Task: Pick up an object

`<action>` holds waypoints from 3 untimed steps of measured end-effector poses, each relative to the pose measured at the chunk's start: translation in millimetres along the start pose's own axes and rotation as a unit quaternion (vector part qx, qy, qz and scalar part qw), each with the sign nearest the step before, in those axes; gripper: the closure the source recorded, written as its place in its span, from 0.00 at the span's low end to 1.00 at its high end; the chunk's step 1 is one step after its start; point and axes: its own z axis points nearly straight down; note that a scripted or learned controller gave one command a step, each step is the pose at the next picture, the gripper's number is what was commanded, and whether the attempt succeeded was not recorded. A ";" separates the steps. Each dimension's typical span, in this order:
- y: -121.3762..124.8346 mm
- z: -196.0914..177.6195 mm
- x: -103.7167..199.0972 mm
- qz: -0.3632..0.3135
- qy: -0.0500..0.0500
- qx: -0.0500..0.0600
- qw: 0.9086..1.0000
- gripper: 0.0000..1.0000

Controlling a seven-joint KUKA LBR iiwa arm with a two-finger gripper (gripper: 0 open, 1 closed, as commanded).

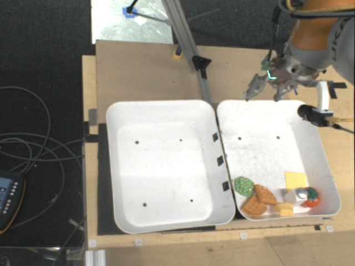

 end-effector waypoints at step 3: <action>1.8 121.5 -2.1 0.002 0.000 0.001 1.000 0.00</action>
